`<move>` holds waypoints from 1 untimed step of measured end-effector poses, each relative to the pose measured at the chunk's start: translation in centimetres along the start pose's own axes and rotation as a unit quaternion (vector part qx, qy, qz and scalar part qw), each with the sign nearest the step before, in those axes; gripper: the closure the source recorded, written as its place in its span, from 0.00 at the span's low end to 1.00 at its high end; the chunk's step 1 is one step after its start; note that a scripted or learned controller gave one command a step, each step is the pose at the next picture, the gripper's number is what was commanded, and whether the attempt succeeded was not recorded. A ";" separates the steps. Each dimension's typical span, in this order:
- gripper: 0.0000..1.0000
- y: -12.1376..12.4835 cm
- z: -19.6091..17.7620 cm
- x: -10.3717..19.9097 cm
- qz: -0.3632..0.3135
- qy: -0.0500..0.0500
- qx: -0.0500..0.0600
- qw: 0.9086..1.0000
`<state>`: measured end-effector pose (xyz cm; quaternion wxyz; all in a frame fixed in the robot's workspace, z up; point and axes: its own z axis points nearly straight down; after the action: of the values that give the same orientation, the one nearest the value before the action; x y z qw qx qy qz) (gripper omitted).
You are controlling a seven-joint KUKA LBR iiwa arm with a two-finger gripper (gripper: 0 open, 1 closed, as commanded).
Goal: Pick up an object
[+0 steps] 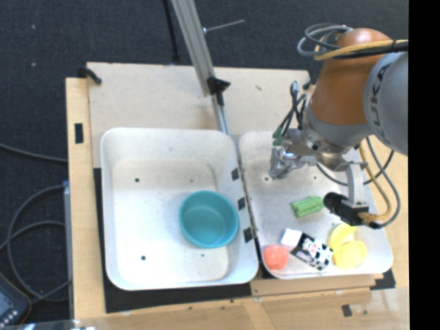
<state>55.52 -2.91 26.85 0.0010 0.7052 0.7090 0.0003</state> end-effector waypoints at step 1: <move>1.00 1.0 1.1 4.8 0.000 0.000 0.001 1.000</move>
<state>56.45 1.84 25.71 0.0000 0.7052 0.7090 -0.0002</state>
